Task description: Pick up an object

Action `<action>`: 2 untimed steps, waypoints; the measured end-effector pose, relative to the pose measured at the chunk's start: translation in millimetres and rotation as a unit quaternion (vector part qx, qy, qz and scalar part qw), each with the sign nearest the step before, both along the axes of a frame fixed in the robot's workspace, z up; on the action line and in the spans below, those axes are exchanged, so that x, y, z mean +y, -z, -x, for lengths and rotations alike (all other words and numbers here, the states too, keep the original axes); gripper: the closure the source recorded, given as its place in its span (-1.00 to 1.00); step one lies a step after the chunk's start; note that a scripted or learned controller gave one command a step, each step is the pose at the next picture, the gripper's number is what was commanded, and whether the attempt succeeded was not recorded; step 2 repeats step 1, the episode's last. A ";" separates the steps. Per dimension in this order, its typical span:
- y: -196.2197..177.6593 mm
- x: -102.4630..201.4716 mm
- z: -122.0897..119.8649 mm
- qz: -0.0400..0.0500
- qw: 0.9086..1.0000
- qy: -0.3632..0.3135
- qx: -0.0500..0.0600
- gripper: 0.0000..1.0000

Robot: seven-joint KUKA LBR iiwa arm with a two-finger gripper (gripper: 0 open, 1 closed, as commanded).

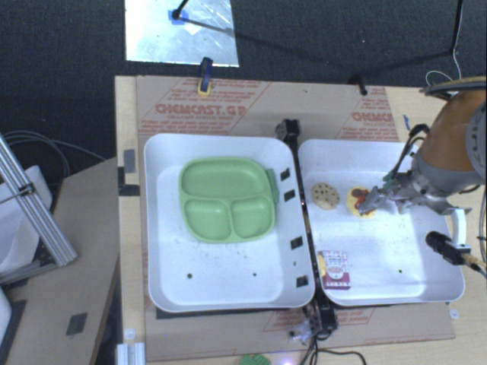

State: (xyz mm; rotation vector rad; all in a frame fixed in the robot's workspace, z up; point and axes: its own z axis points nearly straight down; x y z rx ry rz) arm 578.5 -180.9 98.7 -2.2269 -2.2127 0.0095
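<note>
I am at the reaching step, my fingers (370, 200) down in the right bin (396, 280) touching the yellow-and-red toy (358, 201), cookie (326, 195) just beyond it, and whether they are apart or clamped I cannot tell, so next I need a sure grip before lifting.

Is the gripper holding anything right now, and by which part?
Cannot be told: the gripper sits at the yellow and red toy's right edge, but no grip is visible.
</note>
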 end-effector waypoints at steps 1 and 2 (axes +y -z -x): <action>14.3 10.5 -55.2 -0.001 1.000 -0.006 -0.006 -1.00; 14.3 10.5 -55.2 -0.001 1.000 -0.006 -0.006 -1.00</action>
